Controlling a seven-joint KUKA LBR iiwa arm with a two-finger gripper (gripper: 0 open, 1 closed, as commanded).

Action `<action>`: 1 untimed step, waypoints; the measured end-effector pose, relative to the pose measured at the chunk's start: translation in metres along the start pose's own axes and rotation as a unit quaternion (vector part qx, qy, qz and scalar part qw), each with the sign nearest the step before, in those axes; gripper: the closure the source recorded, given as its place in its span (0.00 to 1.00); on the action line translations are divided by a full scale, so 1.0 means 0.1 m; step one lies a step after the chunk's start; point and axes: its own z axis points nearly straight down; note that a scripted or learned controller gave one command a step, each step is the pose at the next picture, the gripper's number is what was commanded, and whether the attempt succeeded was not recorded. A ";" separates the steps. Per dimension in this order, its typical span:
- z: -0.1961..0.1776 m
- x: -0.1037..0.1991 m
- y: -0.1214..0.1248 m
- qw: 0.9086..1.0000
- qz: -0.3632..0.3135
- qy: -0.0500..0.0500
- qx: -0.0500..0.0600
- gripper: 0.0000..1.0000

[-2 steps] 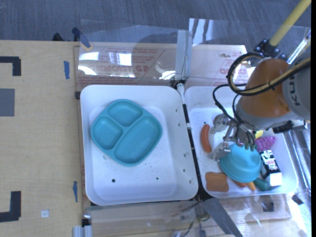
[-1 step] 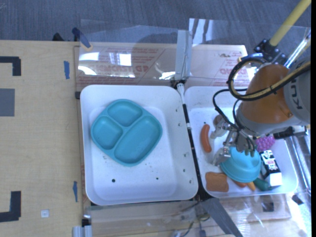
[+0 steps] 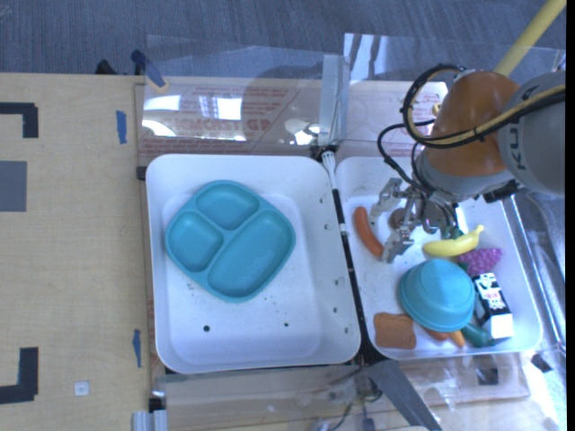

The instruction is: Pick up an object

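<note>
The gripper [image 3: 395, 227] hangs low over the far part of the right bin [image 3: 526, 268], its metal fingers spread apart with nothing between them. Just to its left a toy hot dog [image 3: 367, 232] lies on the bin floor, reddish and slanted along the bin's left wall. Just to its right lies a yellow banana [image 3: 454, 243], with a bunch of purple grapes [image 3: 482, 259] beside it. Nearer the camera sits an upturned blue bowl [image 3: 437, 295]; an orange carrot [image 3: 442, 335] with a teal end peeks out beneath its near edge, and a brown bread-like piece [image 3: 394, 330] lies at the bin's near left corner. A small black-and-white carton [image 3: 493, 305] rests by the bowl's right side; its print is too small to read. Above the gripper rises the arm's orange band [image 3: 469, 124], wrapped by black cables [image 3: 404, 137]. The left bin [image 3: 296, 335] holds a blue divided plate [image 3: 230, 239] with three compartments. Behind the bins, a clear panel [image 3: 243, 106] covers faint red lettering that cannot be made out. Blue tape marks [image 3: 120, 126] sit on the wooden bench [image 3: 67, 259] to the left.
</note>
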 end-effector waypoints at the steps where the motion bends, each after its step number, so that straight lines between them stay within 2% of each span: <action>1: -0.01 0.48 -0.04 0.999 0.055 0.001 0.000 0.00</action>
